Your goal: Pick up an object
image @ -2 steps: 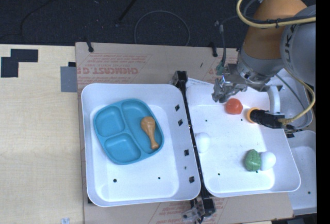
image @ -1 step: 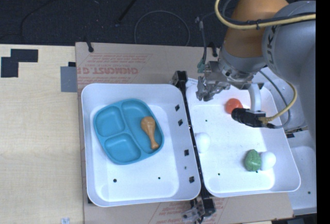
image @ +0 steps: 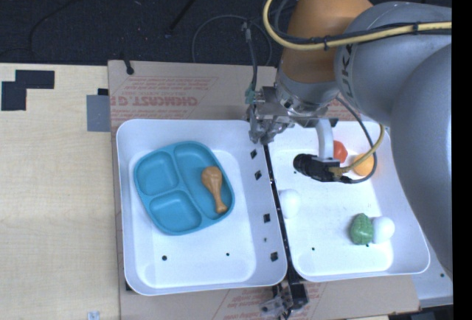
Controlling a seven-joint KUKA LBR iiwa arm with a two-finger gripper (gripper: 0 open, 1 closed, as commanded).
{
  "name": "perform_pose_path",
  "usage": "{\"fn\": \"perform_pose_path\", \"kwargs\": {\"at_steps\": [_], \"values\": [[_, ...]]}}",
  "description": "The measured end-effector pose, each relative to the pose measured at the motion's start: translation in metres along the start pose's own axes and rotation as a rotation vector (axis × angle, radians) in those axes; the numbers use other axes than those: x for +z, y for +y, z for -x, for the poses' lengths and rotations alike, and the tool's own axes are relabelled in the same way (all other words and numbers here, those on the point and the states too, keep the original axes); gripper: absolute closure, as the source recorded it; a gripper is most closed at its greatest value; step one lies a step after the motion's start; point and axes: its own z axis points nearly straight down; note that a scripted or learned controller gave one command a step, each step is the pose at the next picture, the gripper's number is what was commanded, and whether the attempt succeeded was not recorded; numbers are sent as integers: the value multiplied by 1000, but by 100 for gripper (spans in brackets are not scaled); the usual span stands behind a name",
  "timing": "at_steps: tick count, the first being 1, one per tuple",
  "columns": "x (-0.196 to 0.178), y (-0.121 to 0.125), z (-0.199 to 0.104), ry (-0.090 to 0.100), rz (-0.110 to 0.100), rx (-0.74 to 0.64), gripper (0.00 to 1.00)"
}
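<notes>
Tan plastic chicken drumstick point(image: 214, 188) lying in the long right compartment of a blue divided plastic tray point(image: 158, 178) in the left white bin point(image: 147, 267), well left of and below the two-finger gripper point(image: 264, 127). Long axis near vertical, knob end up, bone end down-right. Gripper above the divider between bins; grip state impossible to tell

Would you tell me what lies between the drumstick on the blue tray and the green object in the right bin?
In the camera view, between the drumstick and the green object lie the bins' adjoining rims and a small white ball on the right bin's floor.
</notes>
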Motion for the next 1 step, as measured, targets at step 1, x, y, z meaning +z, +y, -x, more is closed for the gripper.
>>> {"fn": "perform_pose_path", "kwargs": {"at_steps": [1], "values": [[14,4,-50,-1,0,1,100]]}}
